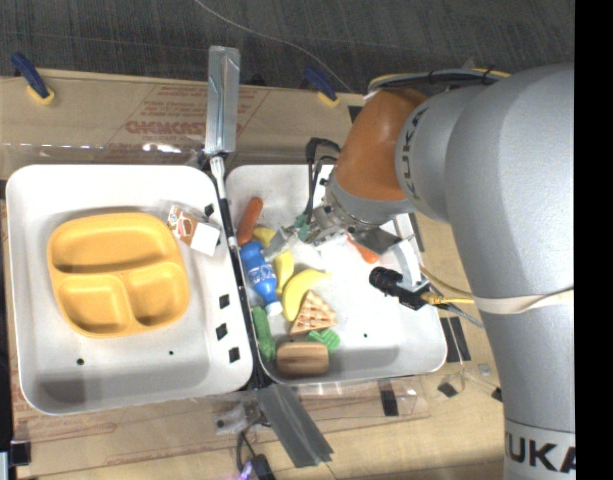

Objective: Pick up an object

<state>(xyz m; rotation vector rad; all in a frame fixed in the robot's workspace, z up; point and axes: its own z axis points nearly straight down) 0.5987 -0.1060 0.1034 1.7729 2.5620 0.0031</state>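
**Arm low over the toy pile**

The arm [506, 218], nearest the camera, reaches from the right into the right bin [411, 343], its gripper [321, 223] down at the pile's far edge. Whether it is clenched I cannot tell. Bottle [256, 268], banana [298, 286], waffle [312, 316] and bread [302, 357] crowd the divider, likely targets. The yellow tray [116, 273] sits in the left bin [46, 388].

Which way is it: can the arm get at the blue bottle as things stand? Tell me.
Probably yes. The blue bottle lies uncovered by the right bin's left wall, with the gripper just beside it; the banana crowds one side.
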